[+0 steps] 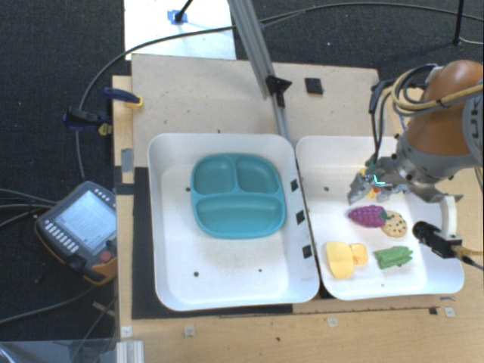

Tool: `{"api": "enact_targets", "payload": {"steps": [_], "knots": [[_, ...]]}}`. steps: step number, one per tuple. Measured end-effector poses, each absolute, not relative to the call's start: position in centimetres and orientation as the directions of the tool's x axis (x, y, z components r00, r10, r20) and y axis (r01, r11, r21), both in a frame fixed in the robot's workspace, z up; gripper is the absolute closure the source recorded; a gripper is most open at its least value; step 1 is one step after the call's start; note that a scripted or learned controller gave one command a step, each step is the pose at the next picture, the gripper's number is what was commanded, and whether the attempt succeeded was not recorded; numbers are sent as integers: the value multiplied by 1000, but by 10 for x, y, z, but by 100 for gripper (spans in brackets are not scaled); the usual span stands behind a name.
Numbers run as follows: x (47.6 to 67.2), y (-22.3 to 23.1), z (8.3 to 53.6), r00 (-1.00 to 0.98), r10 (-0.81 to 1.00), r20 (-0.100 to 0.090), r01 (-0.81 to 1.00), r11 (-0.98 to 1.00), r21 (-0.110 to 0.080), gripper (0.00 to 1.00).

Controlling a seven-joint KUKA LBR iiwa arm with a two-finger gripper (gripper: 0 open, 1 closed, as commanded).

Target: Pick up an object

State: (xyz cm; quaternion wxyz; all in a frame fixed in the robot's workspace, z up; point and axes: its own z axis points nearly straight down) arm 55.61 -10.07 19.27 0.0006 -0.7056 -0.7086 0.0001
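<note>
My gripper [364,190] hovers over the right bin [325,157], just above and left of a purple bunch of grapes [367,216]. Its fingers point down and left, and nothing shows between them. A round cookie [394,224] touches the grapes on their right. A yellow block-like piece [345,259] lies nearer the front of the bin, and a green leafy piece [393,257] lies to its right.
The left bin [170,263] holds a teal divided plate [238,197]. A metal pole [257,48] slants across the back of the bench. A teach pendant [79,229] and cables lie on the floor at left. A black connector [432,238] hangs near the right bin's edge.
</note>
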Motion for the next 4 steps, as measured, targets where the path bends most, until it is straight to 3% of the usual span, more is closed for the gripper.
{"api": "enact_targets", "payload": {"steps": [1,3,4], "knots": [[557,-101,193,-4,1000,1,1000,4,1,0],[565,-97,88,0,1000,0,1000,0,0,0],[567,-97,88,0,1000,1,1000,0,6,0]]}}
